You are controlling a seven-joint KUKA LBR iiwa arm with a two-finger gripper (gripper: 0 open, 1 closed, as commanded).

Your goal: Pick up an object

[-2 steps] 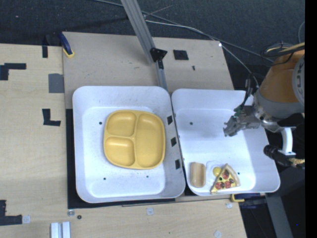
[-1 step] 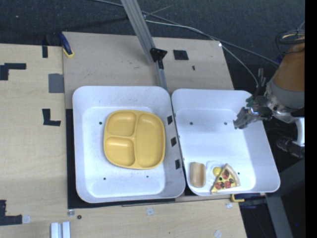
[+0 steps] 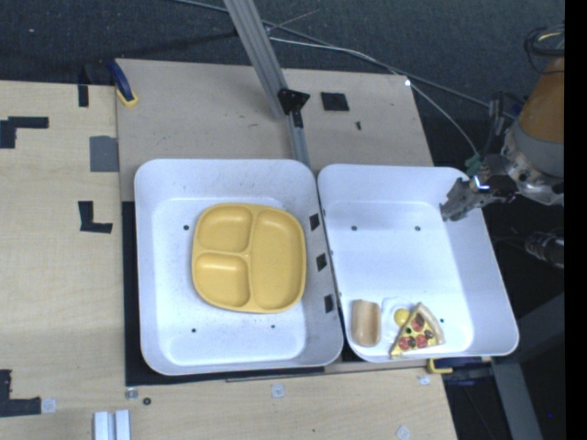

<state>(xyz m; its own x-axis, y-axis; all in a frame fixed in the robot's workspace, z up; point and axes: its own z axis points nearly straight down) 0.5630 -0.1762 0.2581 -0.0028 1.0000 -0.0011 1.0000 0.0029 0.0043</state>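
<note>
1. A wooden bench [image 3: 55, 273] fills the left and lower part of the frame, marked with scraps of dark tape, beneath two shallow white bins set side by side.
2. In the left bin [image 3: 156, 246], a yellow divided plate [image 3: 249, 257] lies flat near the middle, its three compartments facing up.
3. A grey metal pole [image 3: 261, 49] slants down from the top centre of the frame toward the seam between the bins.
4. In the right bin [image 3: 404, 236], a small tan cup [image 3: 365, 322] lies at the lower edge; just beside it to the right sits a toy pizza slice [image 3: 418, 329] with red and dark toppings.
5. At the right edge, the arm [image 3: 541, 126] reaches in, its orange band visible above the wrist. The gripper [image 3: 457, 202] hangs over the upper right rim of the right bin, well apart from the cup and pizza slice, pointing down and left. Whether it is open or closed cannot be told; nothing is visible in its grasp.
</note>
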